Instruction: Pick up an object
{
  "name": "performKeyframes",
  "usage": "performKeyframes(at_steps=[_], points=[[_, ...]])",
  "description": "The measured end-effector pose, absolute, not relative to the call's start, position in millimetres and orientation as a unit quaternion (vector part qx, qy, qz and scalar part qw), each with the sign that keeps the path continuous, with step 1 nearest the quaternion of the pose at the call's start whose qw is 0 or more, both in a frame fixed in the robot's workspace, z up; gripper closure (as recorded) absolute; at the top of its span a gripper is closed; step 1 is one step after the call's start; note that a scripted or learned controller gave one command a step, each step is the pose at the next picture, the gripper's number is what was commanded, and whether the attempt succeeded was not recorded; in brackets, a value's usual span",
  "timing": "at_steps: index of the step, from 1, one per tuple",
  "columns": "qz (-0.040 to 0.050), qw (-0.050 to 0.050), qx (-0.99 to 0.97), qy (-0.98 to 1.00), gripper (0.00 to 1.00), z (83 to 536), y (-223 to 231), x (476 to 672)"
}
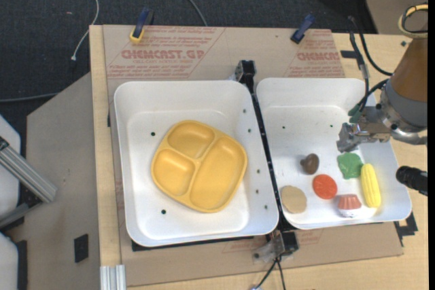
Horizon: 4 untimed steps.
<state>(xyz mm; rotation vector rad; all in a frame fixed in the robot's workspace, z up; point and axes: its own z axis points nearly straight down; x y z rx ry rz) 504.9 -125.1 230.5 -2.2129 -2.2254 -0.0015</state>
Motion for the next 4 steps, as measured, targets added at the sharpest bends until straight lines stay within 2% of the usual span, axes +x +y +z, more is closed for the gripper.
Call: performKeyframes(at_steps=[3, 4], points=[[-0.0007, 0.0, -0.706, -0.709, 1.0, 235, 42, 545.2], [0.0009, 0.002, -0.705, -0.709, 1.0, 231, 90, 534.3]])
